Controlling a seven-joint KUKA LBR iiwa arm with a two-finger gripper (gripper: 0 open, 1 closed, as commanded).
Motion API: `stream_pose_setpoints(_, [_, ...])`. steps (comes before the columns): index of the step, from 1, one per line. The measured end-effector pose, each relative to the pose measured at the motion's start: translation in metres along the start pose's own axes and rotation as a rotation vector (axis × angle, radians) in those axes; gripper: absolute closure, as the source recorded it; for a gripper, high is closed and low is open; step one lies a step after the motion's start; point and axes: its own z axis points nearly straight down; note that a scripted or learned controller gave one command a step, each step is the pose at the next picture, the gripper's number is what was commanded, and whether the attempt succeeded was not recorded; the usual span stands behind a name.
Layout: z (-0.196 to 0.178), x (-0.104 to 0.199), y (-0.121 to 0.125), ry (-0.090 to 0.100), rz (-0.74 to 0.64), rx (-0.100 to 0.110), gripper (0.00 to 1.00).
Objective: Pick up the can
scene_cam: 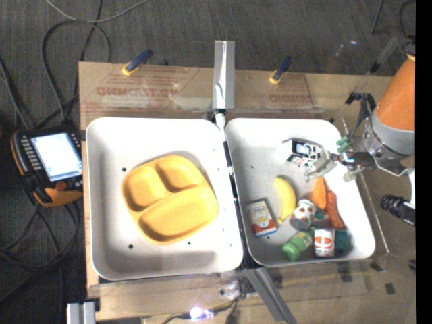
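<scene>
The can (324, 242) is small, red and white, and stands in the right bin (270, 132) near its front right corner. A green object (295, 246) touches its left side and a dark green one (341, 239) its right. My gripper (325, 162) hangs over the bin's right middle, above the top of an orange carrot (318, 194) and well back from the can. It looks open, and nothing is between its fingers.
The right bin also holds a black-and-white packet (301, 151), a yellow banana (286, 196), a small box (261, 219), a patterned ball (304, 212) and a red item (335, 214). A yellow divided plate (170, 196) lies in the left bin (101, 201).
</scene>
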Motion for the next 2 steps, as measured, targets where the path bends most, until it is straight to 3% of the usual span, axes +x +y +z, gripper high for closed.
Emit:
stream_pose_setpoints(1, [0.047, -0.009, 0.059, -0.003, -0.037, 0.000, 0.00])
stream_pose_setpoints(2, [0.145, -0.045, 0.082, 0.004, 0.155, -0.005, 0.00])
